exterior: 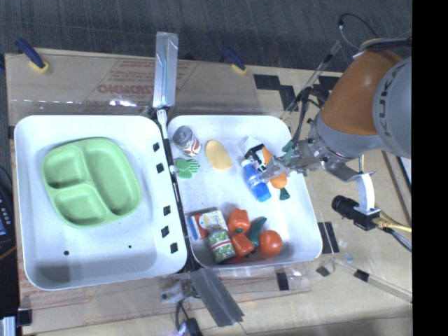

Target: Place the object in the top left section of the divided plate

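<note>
the end effector (pixel 280 168) hangs low at the right side of the right bin (pixel 297 135), in among a blue bottle (pixel 256 181) and an orange carrot-like toy (pixel 278 181); whether it is apart, together or clamped on anything cannot be told from this slant. which object is meant is unclear, but all the candidates lie in that bin: a small can (pixel 185 139), a yellow lemon-like piece (pixel 220 155), a green toy (pixel 186 166), and a front cluster of a juice box (pixel 211 222), red peppers (pixel 240 231) and a tomato (pixel 270 242). the green divided plate (pixel 89 180) sits in the left bin (pixel 28 257), well apart, its 3 sections bare. risks, as i judge them: the bottle and carrot touch, so a pinch may catch both or squirt one aside; a loose hold could drop over the bin wall between; release could land in the wrong section.
</note>
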